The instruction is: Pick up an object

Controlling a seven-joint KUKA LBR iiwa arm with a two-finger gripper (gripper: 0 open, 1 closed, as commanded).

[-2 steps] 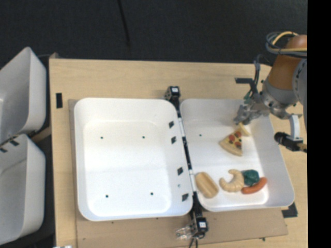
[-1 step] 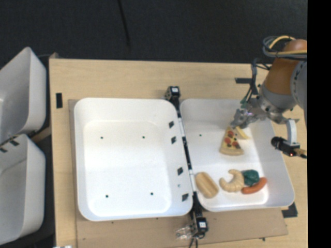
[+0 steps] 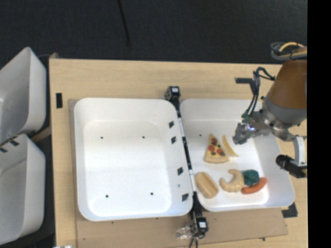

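Note:
Several toy foods lie in the right bin (image 3: 207,112). A pizza slice (image 3: 215,150) sits near its middle, with a pale yellow wedge (image 3: 229,145) beside it on the right. Lower down are a tan bread roll (image 3: 206,184), a croissant (image 3: 231,181), a green piece (image 3: 251,176) and a red sausage (image 3: 254,187). My gripper (image 3: 242,134) hangs over the right bin, just right of and above the yellow wedge. I see nothing between its fingers.
The left bin (image 3: 124,159) adjoins the right one along a black-clipped divider (image 3: 182,149). White bulky shapes (image 3: 18,138) stand off the bench at the left. Cables (image 3: 253,87) trail from the arm's wrist above the right bin.

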